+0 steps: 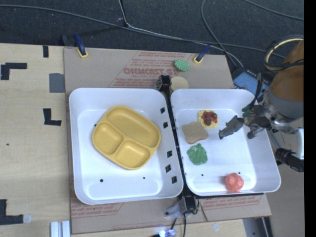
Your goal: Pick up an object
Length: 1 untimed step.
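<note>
Left bin (79, 147): yellow divided plate (126, 137) lying flat, apart from the pickable items.
Right bin (256, 177): toast (194, 131), green leaf (197, 154), small pizza (208, 118), red ball (234, 181) sitting loose, well spaced for grasping.
Gripper (238, 127): hovering right of the pizza, fingers spread, grasping nothing.

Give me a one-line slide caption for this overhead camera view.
Pincer hovers over right bin of toy foods; yellow tray fills left bin.

The arm (289, 90) is cut off at the right edge, and the tool's (242, 127) finger state is unreadable.
</note>
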Tool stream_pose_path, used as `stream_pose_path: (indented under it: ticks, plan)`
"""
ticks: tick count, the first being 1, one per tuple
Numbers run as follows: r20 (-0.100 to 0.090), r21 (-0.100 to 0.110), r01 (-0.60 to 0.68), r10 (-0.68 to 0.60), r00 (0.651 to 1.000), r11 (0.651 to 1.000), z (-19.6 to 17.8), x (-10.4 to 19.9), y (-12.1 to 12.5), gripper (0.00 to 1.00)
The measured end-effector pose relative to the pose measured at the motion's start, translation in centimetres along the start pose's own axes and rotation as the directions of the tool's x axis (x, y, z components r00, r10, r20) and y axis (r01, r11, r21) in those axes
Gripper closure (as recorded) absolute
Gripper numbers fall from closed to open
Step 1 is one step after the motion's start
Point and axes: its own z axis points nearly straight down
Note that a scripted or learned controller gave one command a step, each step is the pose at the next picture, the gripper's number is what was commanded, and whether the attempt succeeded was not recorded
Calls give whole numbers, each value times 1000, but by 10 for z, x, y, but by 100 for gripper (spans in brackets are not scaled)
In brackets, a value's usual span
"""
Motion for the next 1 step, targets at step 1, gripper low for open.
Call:
stream_pose_path:
  ticks: [1]
  plan:
    - [2,-9,2,-2,1000,1000,-4,0,2,0]
